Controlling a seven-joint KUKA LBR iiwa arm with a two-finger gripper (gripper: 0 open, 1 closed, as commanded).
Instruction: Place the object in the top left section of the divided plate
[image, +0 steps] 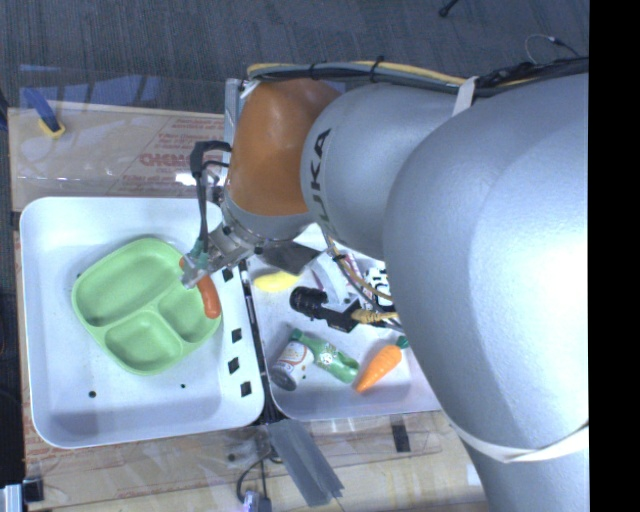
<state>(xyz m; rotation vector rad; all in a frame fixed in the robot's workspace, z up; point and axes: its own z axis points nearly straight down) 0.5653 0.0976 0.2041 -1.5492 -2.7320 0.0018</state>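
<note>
Fingers: two dark fingertips (196, 264) are pointing down-left from the gripper (200, 268), closing on the upper end of a small orange-red sausage-shaped object (208, 298), which is hanging just below them.
Grasp quality: appearing to be pinching only the object's tip, so the hold is judged shallow.
Object position: dangling directly beneath the fingers, over the right rim of the green divided plate (120, 300), at the seam between the right-hand sections.
Target section: lying up and to the left of the fingers, across the plate's raised divider; not yet reached.
Plate support: sitting in the left white bin (50, 400), below and left of the fingers.
Risk, slipping: the object is likely swinging from its end and could be dropping early, landing in the near section or on the bin floor beside the rim.
Risk, snagging: its low end is riding close to the rim and could be catching, tipping or shoving the light plate.
Other stock: a carrot (378, 367), a small bottle (322, 355) and a yellow item (272, 283) are lying in the right bin (330, 405), to the right of the fingers, well apart.
</note>
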